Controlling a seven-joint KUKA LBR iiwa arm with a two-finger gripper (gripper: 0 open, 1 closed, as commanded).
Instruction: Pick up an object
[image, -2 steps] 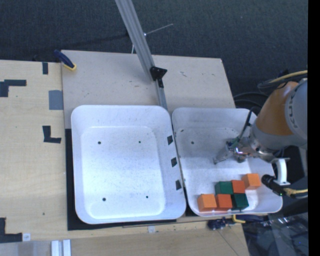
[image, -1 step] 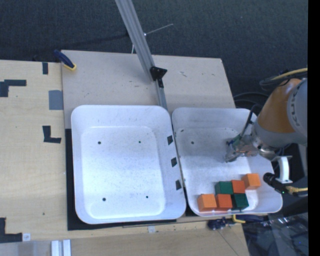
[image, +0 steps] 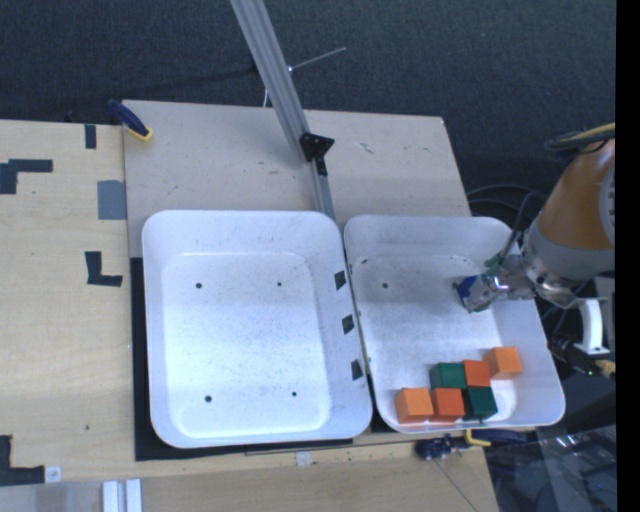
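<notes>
The arm (image: 575, 215) reached in from the right, and its gripper (image: 482, 294) hung low over the right bin (image: 420, 250), near the bin's far right side. Something blue (image: 466, 290) showed right at the gripper's tip, but I couldn't tell whether it was actually clamped, nor how the gripper stood. The blocks sat clustered in the near right corner, well apart from the gripper: orange ones (image: 413, 403), green ones (image: 449, 375). The left bin (image: 160, 300) lay alongside.
</notes>
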